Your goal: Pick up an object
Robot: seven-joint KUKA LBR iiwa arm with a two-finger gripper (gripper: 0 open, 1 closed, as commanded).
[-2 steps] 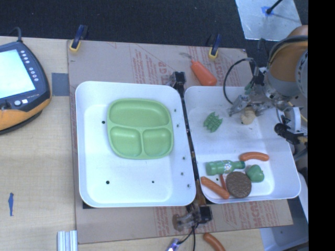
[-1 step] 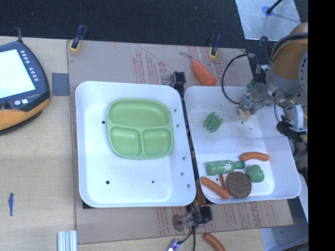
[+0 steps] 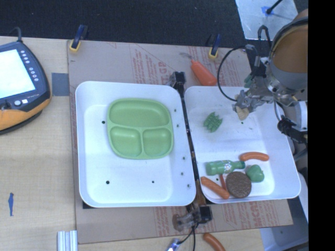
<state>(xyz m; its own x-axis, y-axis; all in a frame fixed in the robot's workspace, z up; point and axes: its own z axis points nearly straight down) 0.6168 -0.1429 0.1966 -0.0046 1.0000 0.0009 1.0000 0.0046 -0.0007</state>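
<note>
On the desk (image 3: 47, 156), the left bin (image 3: 94, 187) holds a green divided tray (image 3: 140, 128) with three compartments, lying flat toward the bin's upper half. The rest of that bin's floor is bare white.

The right bin (image 3: 282, 156) holds several small things. A green ridged piece (image 3: 212, 122) lies alone in its upper left part. Along the lower edge sits a cluster: a green bottle (image 3: 224, 167) lying on its side, an orange carrot (image 3: 214, 187) slanting below it, a round brown patty (image 3: 238, 184) just right of the carrot, a small green pepper-like lump (image 3: 255, 172) touching the patty's upper right, and an orange-red sausage (image 3: 254, 156) above that.

The hand (image 3: 242, 111) hangs over the upper right part of this bin, at the end of the arm (image 3: 288, 56) (cables loop around the wrist). Something small and tan shows at its tip, but whether the fingers are spread or closed is not clear from here, and I cannot tell if anything is gripped. The ridged piece lies near the hand, to its left and slightly lower; the cluster is well apart, toward the bin's near edge.
</note>
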